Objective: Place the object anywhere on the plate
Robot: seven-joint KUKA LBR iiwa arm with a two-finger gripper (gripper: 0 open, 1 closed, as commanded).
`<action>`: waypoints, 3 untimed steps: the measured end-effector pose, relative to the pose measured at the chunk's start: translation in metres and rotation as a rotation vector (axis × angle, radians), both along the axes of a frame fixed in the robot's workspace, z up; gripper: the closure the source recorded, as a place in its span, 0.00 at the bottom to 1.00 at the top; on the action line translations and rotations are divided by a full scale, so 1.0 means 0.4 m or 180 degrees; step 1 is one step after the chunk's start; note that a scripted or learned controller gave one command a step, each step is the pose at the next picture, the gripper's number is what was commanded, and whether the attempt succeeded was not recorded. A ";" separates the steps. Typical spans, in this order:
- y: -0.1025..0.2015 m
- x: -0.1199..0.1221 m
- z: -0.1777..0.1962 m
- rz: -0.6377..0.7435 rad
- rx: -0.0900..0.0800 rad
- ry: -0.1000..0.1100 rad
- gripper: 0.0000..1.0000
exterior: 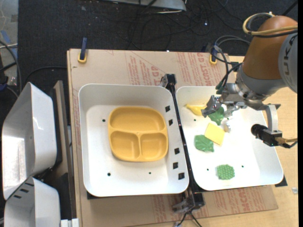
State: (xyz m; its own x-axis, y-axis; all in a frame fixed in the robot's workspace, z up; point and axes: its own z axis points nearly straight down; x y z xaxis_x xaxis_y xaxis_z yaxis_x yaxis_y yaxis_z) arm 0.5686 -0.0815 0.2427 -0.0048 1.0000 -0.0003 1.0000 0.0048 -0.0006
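Plate: the yellow plastic plate with three compartments (138, 133) lies in the middle of the left white bin (90, 141), with bare white floor all round it and clear of every wall.
Right bin: the right white bin (265, 167) holds the loose things; its lower right part is bare.
Gripper: the two-finger gripper (217, 111) hangs over the upper left part of the right bin, near the wall between the bins; a green leafy piece (216, 117) sits at its tip, but whether the jaws clasp it I cannot tell.
Nearby: a yellow curved piece (194, 109) just left of the gripper; a yellow flat square block (214, 134) below it, touching a green soft lump (204, 143).
Apart: a green knobbly round piece (225, 171) towards the near wall.
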 end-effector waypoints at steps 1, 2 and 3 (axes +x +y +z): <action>0.129 0.027 0.017 0.0000 0.0000 -0.0005 1.00; 0.244 0.053 -0.022 0.0002 0.0000 0.0001 1.00; 0.362 0.066 -0.046 0.0006 0.0001 -0.0002 1.00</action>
